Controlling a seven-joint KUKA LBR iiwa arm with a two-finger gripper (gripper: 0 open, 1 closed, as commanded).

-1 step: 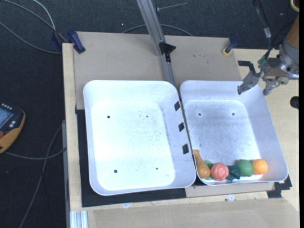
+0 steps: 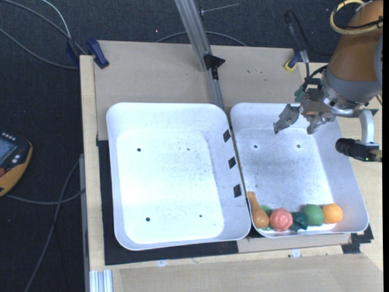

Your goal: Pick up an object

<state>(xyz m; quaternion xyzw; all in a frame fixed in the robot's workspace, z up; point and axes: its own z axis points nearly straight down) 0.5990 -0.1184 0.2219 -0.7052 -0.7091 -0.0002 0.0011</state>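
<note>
Objects for picking lie in a row along the near edge of the right bin [image 2: 340, 181]: an orange carrot-shaped piece [image 2: 258, 212] at the left end, its narrow tip pointing toward the far side, then a pinkish-red round fruit [image 2: 280, 219] touching it, a dark teal item [image 2: 299, 221] low against the bin wall, a green round fruit [image 2: 313, 214], and an orange ball [image 2: 332, 212] at the right end. All five sit close together, touching or nearly so, and well apart from the arm.

From the fixed camera above the bench, the gripper [image 2: 299, 120] hangs over the far part of the right bin, near its back rim. Its two fingers are spread apart, with bare white bin floor showing between them; nothing is held. One finger [image 2: 284, 120] points toward the left, the other [image 2: 318, 121] sits nearer the wrist. The orange band [image 2: 358, 47] and grey body of the arm rise toward the upper right corner.

The left bin [image 2: 121, 163] sits just beside the right one, their rims meeting at the middle, where small black clips [image 2: 231, 162] mark the join. A metal post [image 2: 194, 23] slants across the bench behind the bins. Blue clamps [image 2: 97, 52] grip the bench's far corners, and a handheld pendant [image 2: 12, 157] lies on the dark floor to the left.
</note>
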